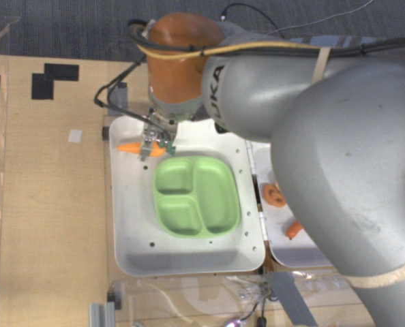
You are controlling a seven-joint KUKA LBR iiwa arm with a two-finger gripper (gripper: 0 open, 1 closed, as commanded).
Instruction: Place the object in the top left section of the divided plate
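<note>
A light green divided plate [219,231] lies in the left white bin [131,244], with two small sections on its left side and one long section on its right. An orange carrot-shaped toy [128,148] sits just beyond the plate's top left corner, over the bin's far left part. My gripper [155,146] hangs from the orange-banded wrist directly over the toy. One finger crosses in front of the toy's middle and orange shows on both sides of it, so the fingers are shut on the toy. The toy's pointed end sticks out to the left.
The right bin [284,254] holds a small orange ring-like piece [274,195] and a small red-orange piece [293,229]; the grey arm covers most of that bin. Black cables loop beside the wrist at the left bin's far edge. Bare wooden bench spreads to the left.
</note>
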